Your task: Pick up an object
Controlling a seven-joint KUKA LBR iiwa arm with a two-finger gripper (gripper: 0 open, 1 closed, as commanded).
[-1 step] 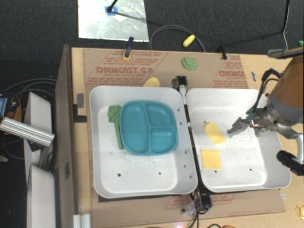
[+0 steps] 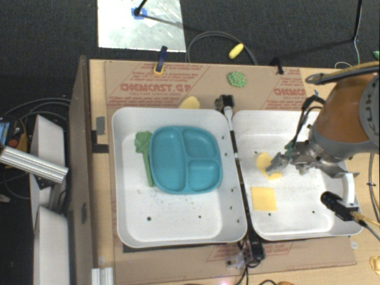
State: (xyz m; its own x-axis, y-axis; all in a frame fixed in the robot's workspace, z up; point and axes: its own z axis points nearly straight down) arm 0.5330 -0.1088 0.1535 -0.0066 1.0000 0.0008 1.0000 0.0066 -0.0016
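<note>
flat yellow square (image 2: 264, 199) lies below claw (image 2: 276, 165) touching round yellow piece (image 2: 264, 160).

We've got two bins side by side on the surface (image 2: 98, 177) — the left bin (image 2: 127, 218) and the right bin (image 2: 297, 224) — nearly touching along the middle. In the left bin sits a divided plate (image 2: 185, 159), roughly centred, with a leafy piece (image 2: 144, 150) tucked against its left edge. In the right bin, a round piece (image 2: 263, 160) lies near the left wall, and a flat square piece (image 2: 264, 198) lies just in front of it, apart. The arm (image 2: 347, 120) comes in from the right, over the right bin, and we see its gripper (image 2: 279, 162) right at the round piece. Behind the bins, a small bumpy piece (image 2: 237, 79) rests on the surface, with another small piece (image 2: 190, 103) at the left bin's back rim.
</note>
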